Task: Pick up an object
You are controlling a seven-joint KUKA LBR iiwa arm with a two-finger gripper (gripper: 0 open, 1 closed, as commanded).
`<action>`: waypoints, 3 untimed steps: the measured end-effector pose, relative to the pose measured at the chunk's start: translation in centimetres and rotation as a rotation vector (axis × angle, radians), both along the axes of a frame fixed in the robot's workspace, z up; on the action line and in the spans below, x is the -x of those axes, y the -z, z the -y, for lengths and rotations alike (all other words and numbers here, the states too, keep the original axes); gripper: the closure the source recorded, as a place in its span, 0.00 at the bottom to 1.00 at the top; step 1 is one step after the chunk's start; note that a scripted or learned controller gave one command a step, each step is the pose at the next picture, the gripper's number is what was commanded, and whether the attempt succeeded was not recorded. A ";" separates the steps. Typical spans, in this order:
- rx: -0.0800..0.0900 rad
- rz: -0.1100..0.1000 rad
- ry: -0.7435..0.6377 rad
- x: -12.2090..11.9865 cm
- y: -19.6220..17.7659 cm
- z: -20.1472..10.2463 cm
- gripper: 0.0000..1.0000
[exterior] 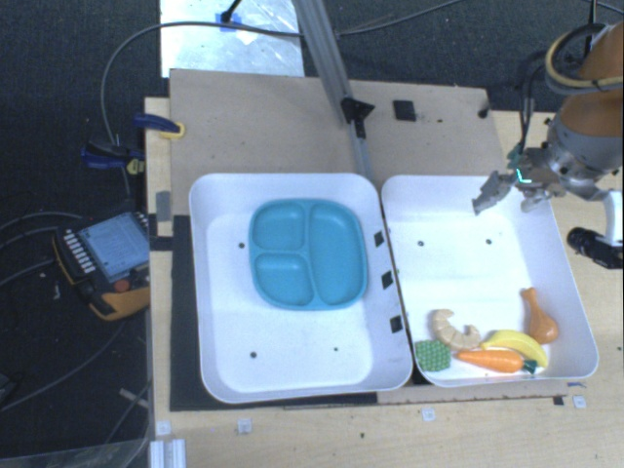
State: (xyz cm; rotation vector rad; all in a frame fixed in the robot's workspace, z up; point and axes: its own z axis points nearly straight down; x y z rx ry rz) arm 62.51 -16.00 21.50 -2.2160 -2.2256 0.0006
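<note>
- Crowded at the right bin's (487, 261) five-o'clock corner lie a carrot (490, 361), banana (515, 342), green piece (434, 355), pale shrimp-like toy (454, 331) and orange drumstick (539, 318), some touching.
- At one o'clock, the gripper (505, 191) hovers, well apart from them; how wide its pincer stands, I cannot tell.
- Risk: the touching toys and nearby bin wall could block a clean grasp.
- Left bin (219, 291) holds a blue tray (308, 253).

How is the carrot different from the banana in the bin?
The carrot is orange, while the banana is yellow. The carrot looks straight and tapers to a point at its left end; the banana is curved. The carrot lies nearer the bin's front edge, with the banana just behind it. Both lie flat, close together in the front corner of the right bin, among the other toy foods.
</note>
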 end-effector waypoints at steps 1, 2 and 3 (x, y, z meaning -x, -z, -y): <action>0.001 0.003 0.000 -0.1 -0.1 0.0 0.00; 0.002 0.003 0.001 -0.6 5.8 0.0 0.00; 0.001 0.001 0.001 -1.0 9.9 0.2 0.00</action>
